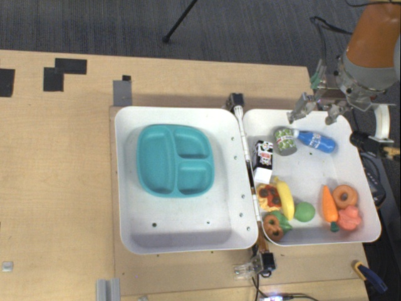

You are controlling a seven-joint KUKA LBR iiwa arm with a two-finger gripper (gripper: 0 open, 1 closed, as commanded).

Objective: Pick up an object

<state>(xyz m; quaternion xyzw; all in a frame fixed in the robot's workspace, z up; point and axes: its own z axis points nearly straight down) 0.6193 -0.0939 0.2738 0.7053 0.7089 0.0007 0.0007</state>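
- Hovering gripper (316, 108), fingers spread, holding nothing, above the right bin's (366, 187) far edge
- blue bottle (316, 141) just beneath
- teal tray (175, 160) in left bin (125, 187)

A blue plastic bottle with a white cap (316, 141) lies on its side just below the open two-finger gripper (318, 108). Left of it sits a small round green-patterned container (286, 140), also beneath the gripper, slightly leftward.
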